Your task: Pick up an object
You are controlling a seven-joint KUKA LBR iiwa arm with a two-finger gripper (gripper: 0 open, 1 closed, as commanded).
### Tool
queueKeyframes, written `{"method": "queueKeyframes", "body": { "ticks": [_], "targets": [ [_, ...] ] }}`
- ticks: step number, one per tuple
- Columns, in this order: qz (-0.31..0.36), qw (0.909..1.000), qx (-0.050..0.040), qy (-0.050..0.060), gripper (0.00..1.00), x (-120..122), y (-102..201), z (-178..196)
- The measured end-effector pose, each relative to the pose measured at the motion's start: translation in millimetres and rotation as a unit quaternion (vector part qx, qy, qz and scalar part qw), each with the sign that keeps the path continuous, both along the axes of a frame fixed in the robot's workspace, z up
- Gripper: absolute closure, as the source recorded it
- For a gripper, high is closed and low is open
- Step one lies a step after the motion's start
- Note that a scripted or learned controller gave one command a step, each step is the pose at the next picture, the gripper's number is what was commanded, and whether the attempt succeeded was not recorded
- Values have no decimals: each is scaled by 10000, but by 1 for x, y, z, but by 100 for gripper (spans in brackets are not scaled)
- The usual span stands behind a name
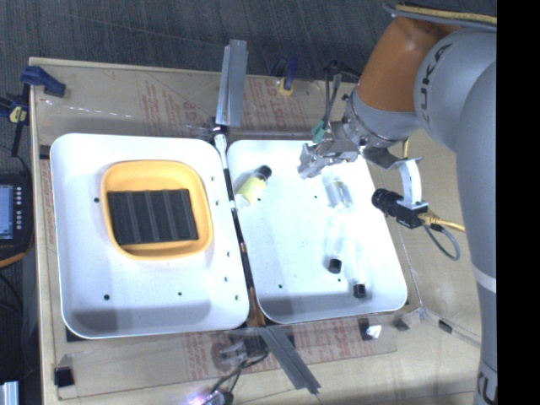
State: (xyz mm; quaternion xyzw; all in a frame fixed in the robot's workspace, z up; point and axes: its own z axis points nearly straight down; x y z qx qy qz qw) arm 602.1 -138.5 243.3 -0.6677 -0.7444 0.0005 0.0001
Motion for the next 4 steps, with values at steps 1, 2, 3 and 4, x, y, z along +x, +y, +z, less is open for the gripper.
{"method": "queueKeyframes", "body": {
  "ticks": [1,2,3,4],
  "targets": [
    [-144,9999,2,-2,100,14,-72,32],
    [-208,9998,1,3,100,51,-72,22],
    [-932,9956,5,18,100,54,-72,-17],
    [-928,9957,5,20,0,54,-71,-17]
  ]
}}
